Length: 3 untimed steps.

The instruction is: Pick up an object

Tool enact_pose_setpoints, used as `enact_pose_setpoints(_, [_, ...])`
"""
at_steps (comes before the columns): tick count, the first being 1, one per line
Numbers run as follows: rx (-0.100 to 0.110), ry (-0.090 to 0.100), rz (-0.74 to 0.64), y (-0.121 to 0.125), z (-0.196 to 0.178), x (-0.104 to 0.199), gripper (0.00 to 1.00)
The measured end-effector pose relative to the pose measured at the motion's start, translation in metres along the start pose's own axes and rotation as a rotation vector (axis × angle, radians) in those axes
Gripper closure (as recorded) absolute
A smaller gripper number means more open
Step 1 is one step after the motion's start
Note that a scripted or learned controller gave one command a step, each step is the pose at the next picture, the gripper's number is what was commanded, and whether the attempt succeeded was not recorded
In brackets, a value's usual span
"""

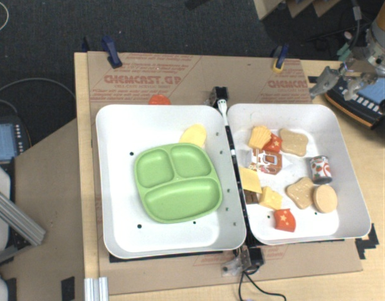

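A: Cardboard [142, 74] covers the tabletop under both bins. What sits in the left bin [111, 168]?

B: A green tray [177, 184] with three compartments, lying at a slant, and a yellow piece [194, 134] touching its upper edge.

A: And the right bin [349, 168]?

B: Toy food, crowded. A cracker [259, 137] and red piece [273, 144] up top beside a toast slice [294, 143]; a small carton [266, 162] under them; cheese blocks [251, 180] by the left wall; a can [320, 168] to the right; a biscuit [300, 192] touching a round cookie [325, 199]; a strawberry [284, 219] alone at the bottom.

A: The gripper [358, 74]?

B: At the top right, beyond the bin's corner, above the tabletop. Whether its jaws are spread or closed, I cannot tell.
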<state>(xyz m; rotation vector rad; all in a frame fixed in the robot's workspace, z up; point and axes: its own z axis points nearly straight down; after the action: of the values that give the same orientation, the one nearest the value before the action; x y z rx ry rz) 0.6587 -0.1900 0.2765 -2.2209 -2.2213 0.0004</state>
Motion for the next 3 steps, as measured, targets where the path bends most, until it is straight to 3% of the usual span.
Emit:
enact_pose_setpoints(1, [0.011,0.004,-0.002,-0.016,0.190,0.033,0.00])
enact_pose_setpoints(2, [-0.004,0.000,0.001,-0.011,0.191,-0.024,0.00])
enact_pose_setpoints(3, [-0.025,-0.005,-0.004,-0.004,0.169,-0.022,1.00])
